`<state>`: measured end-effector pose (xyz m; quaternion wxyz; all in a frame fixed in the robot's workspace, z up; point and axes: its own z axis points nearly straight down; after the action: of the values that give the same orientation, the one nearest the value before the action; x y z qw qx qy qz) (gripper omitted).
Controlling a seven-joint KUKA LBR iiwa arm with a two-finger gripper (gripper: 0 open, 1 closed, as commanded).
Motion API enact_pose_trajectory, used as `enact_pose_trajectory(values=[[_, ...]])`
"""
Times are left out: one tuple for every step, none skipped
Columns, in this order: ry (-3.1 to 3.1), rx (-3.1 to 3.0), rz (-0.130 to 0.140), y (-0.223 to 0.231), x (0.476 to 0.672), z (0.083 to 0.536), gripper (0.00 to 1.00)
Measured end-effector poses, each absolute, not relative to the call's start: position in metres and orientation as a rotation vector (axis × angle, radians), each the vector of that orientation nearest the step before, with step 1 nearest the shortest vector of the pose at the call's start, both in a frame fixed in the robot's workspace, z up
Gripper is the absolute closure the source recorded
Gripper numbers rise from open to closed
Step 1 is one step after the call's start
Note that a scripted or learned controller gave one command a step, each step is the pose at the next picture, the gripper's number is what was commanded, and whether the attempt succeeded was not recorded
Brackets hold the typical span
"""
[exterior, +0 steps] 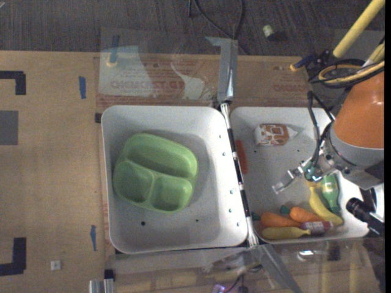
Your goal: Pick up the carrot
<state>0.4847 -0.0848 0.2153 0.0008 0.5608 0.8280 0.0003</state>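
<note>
The carrot [303,215], orange with a small green top, lies near the front of the right bin [264,171] among other toy foods. A second orange piece [276,220] lies just left of it. My gripper [289,180] hangs over the middle of the right bin, a little above and behind the carrot, apart from it. Nothing shows in the gripper. The arm's orange band [366,115] covers the bin's right side.
A yellow banana [322,205], a green bottle [330,191] and a yellow piece [287,232] crowd the carrot. A small carton [272,134] lies at the back, and a red-orange stick [242,156] along the left wall. The left bin [116,133] holds a green divided plate [156,172].
</note>
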Motion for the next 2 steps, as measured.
enact_pose_trajectory(values=[[2.771,1.457,0.008,-0.115,0.483,0.089,0.00],[2.756,1.462,0.009,-0.118,0.485,0.100,1.00]])
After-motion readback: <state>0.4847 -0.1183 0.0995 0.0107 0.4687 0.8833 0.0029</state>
